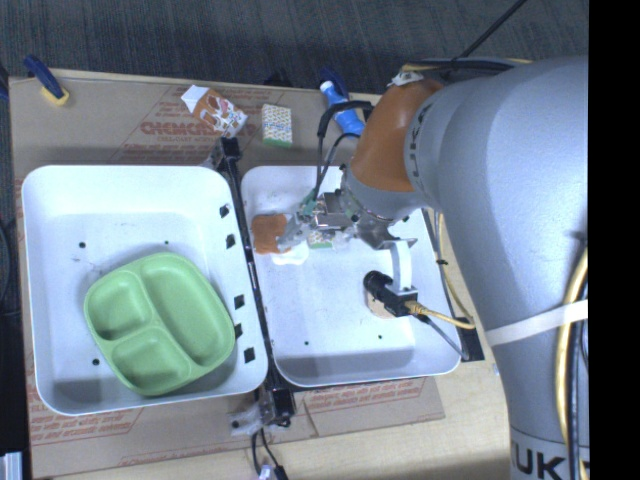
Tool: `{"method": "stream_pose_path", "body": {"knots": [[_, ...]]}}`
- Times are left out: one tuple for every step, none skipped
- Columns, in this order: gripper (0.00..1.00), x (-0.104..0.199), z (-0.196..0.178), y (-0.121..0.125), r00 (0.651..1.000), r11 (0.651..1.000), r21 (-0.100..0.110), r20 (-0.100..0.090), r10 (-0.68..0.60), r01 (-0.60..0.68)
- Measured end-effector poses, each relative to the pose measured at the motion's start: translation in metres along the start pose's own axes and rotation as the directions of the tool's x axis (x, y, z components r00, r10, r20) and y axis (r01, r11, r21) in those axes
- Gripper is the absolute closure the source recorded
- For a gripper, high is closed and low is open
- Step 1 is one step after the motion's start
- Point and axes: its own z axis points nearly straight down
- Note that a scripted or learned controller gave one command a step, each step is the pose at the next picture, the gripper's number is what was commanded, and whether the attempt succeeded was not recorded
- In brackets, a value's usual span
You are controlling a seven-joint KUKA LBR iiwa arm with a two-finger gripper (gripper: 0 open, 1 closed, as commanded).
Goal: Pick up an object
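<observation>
Two white bins sit side by side on the table. The left bin holds a green divided plate toward seven o'clock. In the right bin the arm's hand is low at about ten o'clock, beside an orange-brown object and a white piece near the divider, probably because that cluster is the pick target. How its grip stands I cannot tell.
</observation>
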Motion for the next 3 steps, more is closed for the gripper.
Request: {"method": "stream_pose_path", "body": {"knots": [[0.00, -0.042, 0.034, -0.082, 1.000, 1.000, 0.006, 0.000, 0.000, 0.000], [0.00, 0.003, 0.034, -0.049, 1.000, 1.000, 0.003, 0.000, -0.004, 0.004], [0.00, 0.007, -0.067, 0.020, 1.000, 1.000, -0.001, 0.001, -0.001, 0.001]]}}
